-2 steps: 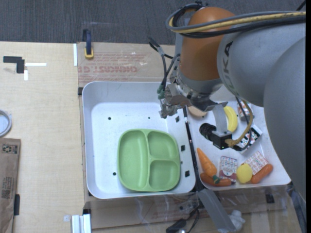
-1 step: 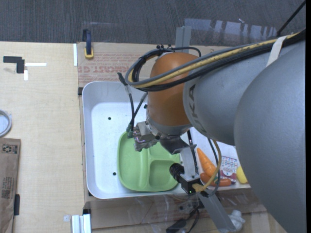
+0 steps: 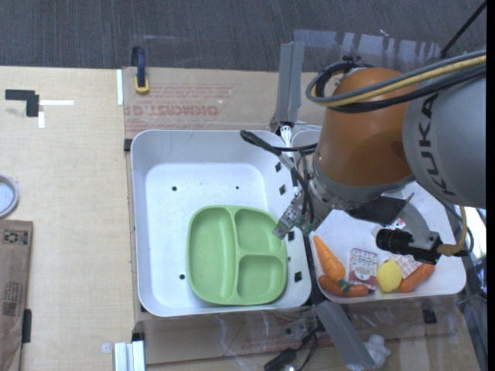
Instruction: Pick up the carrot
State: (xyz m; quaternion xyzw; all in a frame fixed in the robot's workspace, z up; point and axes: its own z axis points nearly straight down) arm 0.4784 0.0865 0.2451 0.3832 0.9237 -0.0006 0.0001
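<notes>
- The carrot [image 3: 329,259] lies in the right bin [image 3: 448,284], at lower centre-right of the frame, close to the wall it shares with the left bin [image 3: 143,207].
- Its long axis runs diagonally: the narrow tip points to the upper left, the thick end to the lower right.
- A second orange piece [image 3: 346,288] lies across the bin floor just below it. A small printed packet [image 3: 362,267], a yellow lemon-like item [image 3: 389,275] and another orange piece [image 3: 418,275] sit just to the right.
- The gripper [image 3: 292,221] hangs over the dividing wall, above the edge of the green divided plate [image 3: 236,257], up and left of the carrot and apart from it.
- Jaw state: cannot be told; the tool is small and seen at a slant. Nothing is visibly held.
- Recommended approach: shift the tool right and down the frame until centred over the carrot's mid-length.
- Turn the wrist so the closing direction crosses the long axis.
- Descend clear of the wall and the lower orange piece.
</notes>
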